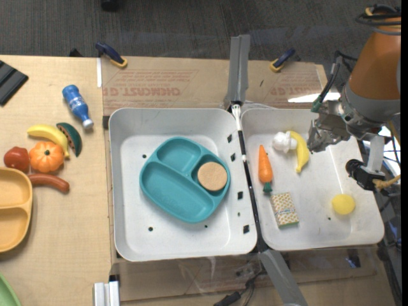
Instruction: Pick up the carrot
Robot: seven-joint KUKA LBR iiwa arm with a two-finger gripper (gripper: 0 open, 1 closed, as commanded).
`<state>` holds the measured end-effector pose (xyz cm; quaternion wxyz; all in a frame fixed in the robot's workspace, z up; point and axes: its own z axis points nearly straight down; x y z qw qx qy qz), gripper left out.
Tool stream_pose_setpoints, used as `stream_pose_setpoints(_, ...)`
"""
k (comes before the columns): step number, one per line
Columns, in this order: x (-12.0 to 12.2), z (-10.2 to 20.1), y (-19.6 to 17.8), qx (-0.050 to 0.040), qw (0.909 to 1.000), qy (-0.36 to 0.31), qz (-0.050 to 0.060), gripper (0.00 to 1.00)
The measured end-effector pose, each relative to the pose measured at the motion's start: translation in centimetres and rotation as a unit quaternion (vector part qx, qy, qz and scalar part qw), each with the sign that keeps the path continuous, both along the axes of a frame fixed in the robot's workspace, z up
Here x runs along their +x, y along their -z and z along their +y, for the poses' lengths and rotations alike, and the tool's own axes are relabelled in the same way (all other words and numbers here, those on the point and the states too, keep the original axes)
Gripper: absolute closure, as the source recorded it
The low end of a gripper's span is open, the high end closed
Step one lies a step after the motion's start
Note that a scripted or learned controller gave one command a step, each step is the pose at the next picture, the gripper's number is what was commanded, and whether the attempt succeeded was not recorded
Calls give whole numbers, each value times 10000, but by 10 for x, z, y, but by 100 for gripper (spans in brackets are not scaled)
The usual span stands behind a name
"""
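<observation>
two white bins: a left bin and a right bin. one carrot. two bananas: one in the right bin, one on the table. one teal divided plate with one round cracker. one lemon, one white lump, one tan packet. one blue bottle, one pumpkin, one tomato, one sausage, one yellow tray. two clamps: and.
</observation>
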<state>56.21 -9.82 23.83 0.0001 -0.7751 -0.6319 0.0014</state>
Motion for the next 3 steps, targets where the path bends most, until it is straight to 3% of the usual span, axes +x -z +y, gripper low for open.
stream_pose_setpoints(1,11,40,9,3,10000,81,7,100)
stream_pose_setpoints(2,-15,36,4,3,9982,608,11,100)
stream_pose_setpoints(3,19,48,22,-2,9926,1215,6,100)
